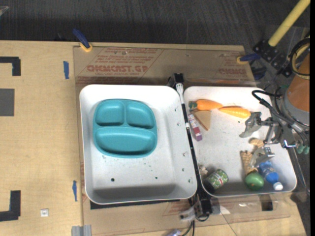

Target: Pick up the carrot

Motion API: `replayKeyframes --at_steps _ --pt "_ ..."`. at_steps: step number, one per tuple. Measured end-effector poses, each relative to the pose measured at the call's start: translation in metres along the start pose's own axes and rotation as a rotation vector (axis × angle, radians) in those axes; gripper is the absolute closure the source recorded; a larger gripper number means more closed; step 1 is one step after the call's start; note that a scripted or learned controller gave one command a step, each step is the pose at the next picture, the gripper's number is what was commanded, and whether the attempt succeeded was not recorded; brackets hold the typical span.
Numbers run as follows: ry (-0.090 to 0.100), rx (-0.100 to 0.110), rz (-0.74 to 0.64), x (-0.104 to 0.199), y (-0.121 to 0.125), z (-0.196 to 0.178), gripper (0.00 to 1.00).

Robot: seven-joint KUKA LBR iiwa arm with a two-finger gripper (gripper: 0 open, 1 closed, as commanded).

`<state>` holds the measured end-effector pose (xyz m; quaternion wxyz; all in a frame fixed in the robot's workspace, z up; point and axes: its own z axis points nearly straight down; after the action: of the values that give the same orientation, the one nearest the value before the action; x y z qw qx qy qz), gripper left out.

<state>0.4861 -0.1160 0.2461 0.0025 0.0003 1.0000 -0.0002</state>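
The carrot, orange with a green stub at its left end, lies flat near the far left corner of the right bin. A second yellow-orange tapered piece lies just right of it. My gripper hovers over the right half of this bin, well to the right of and nearer than the carrot. Its metal fingers stand apart, so it is open and holds nothing.
Left bin bears a teal divided plate. Right bin also holds a tan wedge, a small tube, a green can, a waffle cone, a green fruit and a blue bottle.
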Motion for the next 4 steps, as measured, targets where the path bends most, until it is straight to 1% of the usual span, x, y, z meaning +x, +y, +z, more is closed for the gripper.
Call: replayKeyframes --at_steps 1,2,3,4 --pt "0.003 -0.001 -0.002 -0.085 -0.063 0.088 0.0" --pt "-0.003 0.001 0.194 -0.143 -0.062 0.151 0.0" --pt "0.01 -0.005 0.291 -0.156 -0.069 0.16 0.0" --pt "-0.001 0.0 0.479 -0.112 -0.075 0.158 0.0"
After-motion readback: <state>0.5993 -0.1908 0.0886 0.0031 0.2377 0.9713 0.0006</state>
